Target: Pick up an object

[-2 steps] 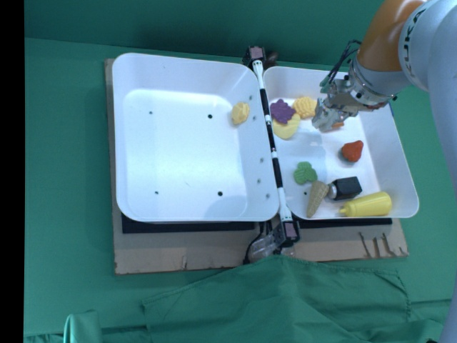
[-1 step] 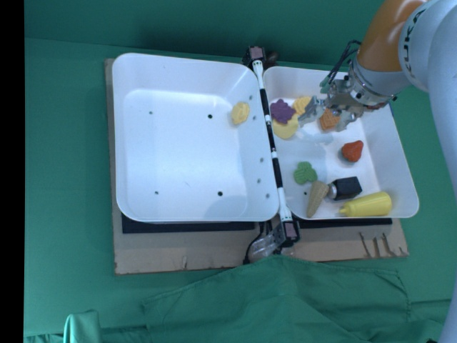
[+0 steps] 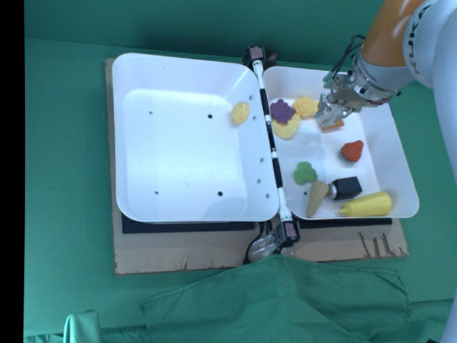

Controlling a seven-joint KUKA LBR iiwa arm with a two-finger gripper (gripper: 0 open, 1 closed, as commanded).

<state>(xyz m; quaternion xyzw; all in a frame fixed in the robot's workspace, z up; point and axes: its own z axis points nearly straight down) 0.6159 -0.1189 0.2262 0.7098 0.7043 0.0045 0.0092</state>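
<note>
The grey arm with its orange band is reaching in from the right, and its two-finger hand [image 3: 330, 117] is sitting low in the far part of the right shallow white bin [image 3: 397, 148]. An orange flat piece [image 3: 334, 125] is showing right at the fingertips, touching them, but whether the hand is clenched on it or released cannot be told from this slant.

Just to the left of the hand, a yellow-orange lumpy toy [image 3: 306, 106] is lying near the bin's far wall, with a purple grape-cluster toy [image 3: 282, 110] beside it, resting on a yellow rounded piece [image 3: 288, 128]. Nearer the camera, a red strawberry-shaped toy [image 3: 352, 151] is sitting alone. Along the near side, a green broccoli-like toy [image 3: 305, 172], a tan ice-cream cone [image 3: 315, 198], a black block [image 3: 345, 188] and a yellow squeeze bottle lying on its side [image 3: 367, 205] are clustered together.

In the left shallow white bin [image 3: 143, 91], a small yellow lumpy toy [image 3: 240, 113] is lying near the far right corner. Both bins are resting on a green cloth-covered surface [image 3: 64, 156].
</note>
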